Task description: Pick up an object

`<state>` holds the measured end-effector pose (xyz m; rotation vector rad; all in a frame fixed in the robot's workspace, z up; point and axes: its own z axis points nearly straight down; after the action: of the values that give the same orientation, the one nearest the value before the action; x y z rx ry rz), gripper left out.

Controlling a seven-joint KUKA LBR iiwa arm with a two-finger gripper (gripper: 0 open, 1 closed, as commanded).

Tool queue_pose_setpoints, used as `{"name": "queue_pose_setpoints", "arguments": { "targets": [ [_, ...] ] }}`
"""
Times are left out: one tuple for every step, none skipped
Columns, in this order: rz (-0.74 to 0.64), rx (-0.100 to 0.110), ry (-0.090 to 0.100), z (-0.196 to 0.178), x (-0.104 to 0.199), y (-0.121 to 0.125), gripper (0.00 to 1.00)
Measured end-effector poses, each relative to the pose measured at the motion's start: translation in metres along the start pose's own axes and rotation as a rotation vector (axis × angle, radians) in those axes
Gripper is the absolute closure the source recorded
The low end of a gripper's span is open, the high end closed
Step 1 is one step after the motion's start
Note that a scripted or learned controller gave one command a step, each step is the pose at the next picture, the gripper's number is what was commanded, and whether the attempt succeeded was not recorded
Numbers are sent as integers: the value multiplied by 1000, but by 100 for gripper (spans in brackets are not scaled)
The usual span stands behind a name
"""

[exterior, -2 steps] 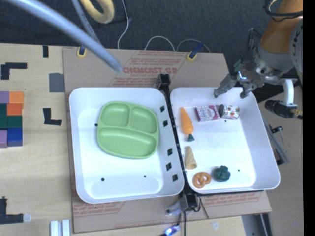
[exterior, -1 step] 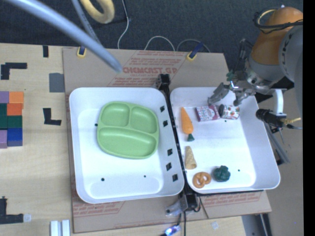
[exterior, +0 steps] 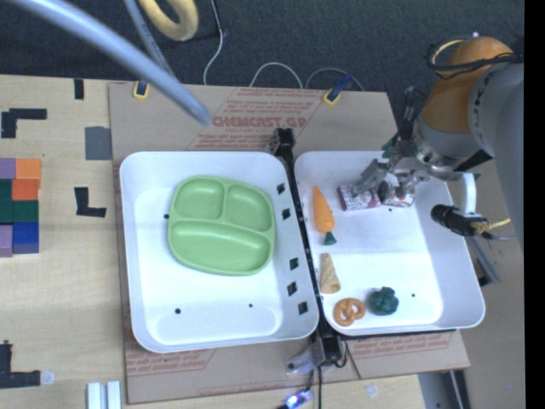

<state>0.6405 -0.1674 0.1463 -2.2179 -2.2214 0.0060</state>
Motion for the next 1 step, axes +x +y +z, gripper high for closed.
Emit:
{"name": "queue_pose_setpoints", "arguments": {
  "targets": [
    [-1,0,0,44,5,-1,0]
  ]
}}
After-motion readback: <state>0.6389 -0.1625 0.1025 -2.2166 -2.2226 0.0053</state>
